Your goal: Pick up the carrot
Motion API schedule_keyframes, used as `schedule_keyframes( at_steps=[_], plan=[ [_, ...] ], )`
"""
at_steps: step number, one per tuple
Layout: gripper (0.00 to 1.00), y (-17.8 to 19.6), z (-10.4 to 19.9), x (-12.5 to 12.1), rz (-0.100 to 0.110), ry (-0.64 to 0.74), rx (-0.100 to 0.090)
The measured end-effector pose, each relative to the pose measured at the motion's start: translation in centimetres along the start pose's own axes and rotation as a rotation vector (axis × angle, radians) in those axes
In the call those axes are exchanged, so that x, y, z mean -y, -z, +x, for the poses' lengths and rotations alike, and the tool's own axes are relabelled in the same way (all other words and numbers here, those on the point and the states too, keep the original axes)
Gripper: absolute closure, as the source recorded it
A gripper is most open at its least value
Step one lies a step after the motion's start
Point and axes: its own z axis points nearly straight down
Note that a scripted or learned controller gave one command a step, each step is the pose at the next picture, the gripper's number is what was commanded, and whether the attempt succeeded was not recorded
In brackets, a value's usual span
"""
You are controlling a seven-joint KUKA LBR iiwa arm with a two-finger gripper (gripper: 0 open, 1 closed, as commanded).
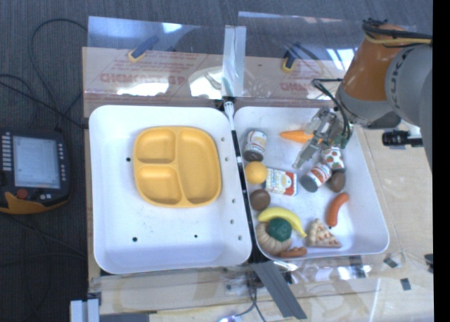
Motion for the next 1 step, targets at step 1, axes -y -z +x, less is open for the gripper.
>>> schedule_keyframes(
  at_steps=[1],
  plan=[
    [0.0,-1.22,0.45,-2.38,0.012,-0.057,-0.006]
  ],
)
